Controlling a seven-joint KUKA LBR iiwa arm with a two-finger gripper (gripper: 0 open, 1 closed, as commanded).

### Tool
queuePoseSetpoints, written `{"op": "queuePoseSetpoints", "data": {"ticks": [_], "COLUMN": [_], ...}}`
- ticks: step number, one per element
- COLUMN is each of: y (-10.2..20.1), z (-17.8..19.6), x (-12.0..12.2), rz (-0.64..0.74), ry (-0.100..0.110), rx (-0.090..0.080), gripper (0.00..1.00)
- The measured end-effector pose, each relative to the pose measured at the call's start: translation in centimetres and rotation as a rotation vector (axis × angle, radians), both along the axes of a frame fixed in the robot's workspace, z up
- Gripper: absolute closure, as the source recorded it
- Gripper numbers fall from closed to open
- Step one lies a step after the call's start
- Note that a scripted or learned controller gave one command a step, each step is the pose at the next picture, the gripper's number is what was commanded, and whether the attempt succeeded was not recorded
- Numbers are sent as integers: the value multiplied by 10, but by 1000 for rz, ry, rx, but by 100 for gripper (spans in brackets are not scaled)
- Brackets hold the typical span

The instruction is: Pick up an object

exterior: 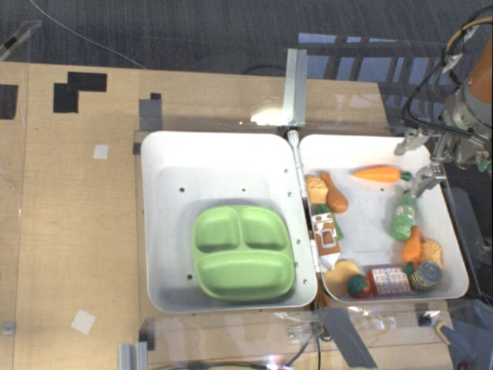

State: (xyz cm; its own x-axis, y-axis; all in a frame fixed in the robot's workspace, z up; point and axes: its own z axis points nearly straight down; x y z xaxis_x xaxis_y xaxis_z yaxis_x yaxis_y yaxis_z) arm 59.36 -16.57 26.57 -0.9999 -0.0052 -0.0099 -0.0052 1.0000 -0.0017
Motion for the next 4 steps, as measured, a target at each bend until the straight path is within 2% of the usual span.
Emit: {"op": "queuePoseSetpoints", "data": {"ticks": [1,2,3,4], "y": [-14,-40,-4,-7], "z": [-104,-176,-176,-177], "x": [21,-9,-15,43], "rz": [106,130,492,676], "ry": [9,-6,-4,-3], "rx": [3,-3,-6,-6], "gripper": [0,0,0,0]}}
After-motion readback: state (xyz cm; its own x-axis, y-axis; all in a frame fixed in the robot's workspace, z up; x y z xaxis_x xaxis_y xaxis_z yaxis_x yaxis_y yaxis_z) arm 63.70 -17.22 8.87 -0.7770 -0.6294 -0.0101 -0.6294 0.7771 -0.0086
